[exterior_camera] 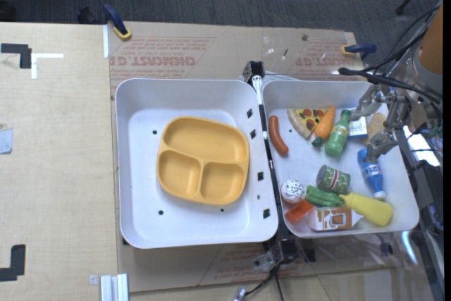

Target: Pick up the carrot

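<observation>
Gripper (380,125) over the right bin's (405,173) far right side, fingers apart, nothing between them. Carrot (324,121) sits just left of the gripper, lying on the pizza slice (304,118), touching the green bottle (338,134). Blue bottle (371,173) just below the gripper. Hot dog (277,134) further left by the bin wall. Yellow tray (203,159) in the left bin (134,173), well apart.

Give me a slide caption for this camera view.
Gripper hovers over right bin, right of the carrot.
</observation>
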